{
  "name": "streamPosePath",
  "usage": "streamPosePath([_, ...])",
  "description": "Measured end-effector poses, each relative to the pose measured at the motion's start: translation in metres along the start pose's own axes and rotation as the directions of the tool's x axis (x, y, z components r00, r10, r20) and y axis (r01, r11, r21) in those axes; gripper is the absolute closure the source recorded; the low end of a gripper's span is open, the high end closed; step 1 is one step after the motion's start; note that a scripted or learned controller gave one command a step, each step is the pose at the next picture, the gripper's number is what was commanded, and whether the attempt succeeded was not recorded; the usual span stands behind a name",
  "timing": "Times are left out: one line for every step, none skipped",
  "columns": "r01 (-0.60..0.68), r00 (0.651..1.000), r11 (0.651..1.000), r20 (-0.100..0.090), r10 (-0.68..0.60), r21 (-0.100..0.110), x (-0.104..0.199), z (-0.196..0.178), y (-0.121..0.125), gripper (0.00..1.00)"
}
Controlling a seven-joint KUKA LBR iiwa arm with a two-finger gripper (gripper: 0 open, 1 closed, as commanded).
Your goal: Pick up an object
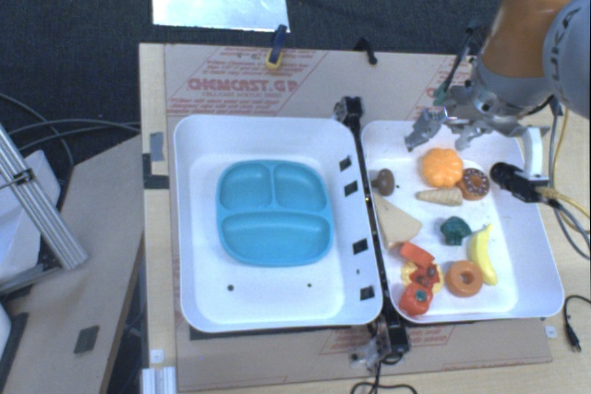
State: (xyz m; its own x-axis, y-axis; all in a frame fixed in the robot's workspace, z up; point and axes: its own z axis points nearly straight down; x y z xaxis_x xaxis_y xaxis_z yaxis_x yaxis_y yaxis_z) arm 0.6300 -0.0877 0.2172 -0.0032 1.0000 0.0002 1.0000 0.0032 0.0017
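End effector (445,130) first: from my seat I see it poised over the top edge of the right bin (540,286), its two grey fingers spread apart and pointing down toward the toys. Nothing sits between them, so I read it as open and carrying nothing.

Just below it lies the orange pumpkin-like toy (442,168), which looks like the closest candidate for a grab. Beside that toy on its right is a chocolate donut (475,184), and touching its lower side a pale cone-shaped piece (440,196). Further down I make out a dark green broccoli (454,230), a banana (482,254), a glazed donut (463,278), a cream wedge (397,224), a small brown ball (383,182), and some red pieces (417,277) near the bottom left corner of that bin.

The left bin (199,291) holds a blue divided tray (274,212). Both bins rest on a cardboard-covered worktop (240,83).

As for progress, I judge the pick has not happened: every toy lies in the bin, none lifted. What remains is the whole of it, I think: coming down onto a toy, closing on it, and raising it clear. The crowding around the orange toy could make a clean grip awkward.
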Motion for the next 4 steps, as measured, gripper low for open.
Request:
streamPosePath([-0.007,1.0,1.0,0.001,0.007,0.009,-0.058,0.096,-0.019,0.0])
streamPosePath([0.0,1.0,1.0,0.003,0.0,-0.004,-0.103,0.134,0.04,0.0])
streamPosePath([0.002,1.0,1.0,0.002,-0.002,-0.006,-0.101,0.12,0.04,1.0])
streamPosePath([0.008,1.0,1.0,-0.002,-0.008,-0.009,-0.028,0.046,0.042,1.0])
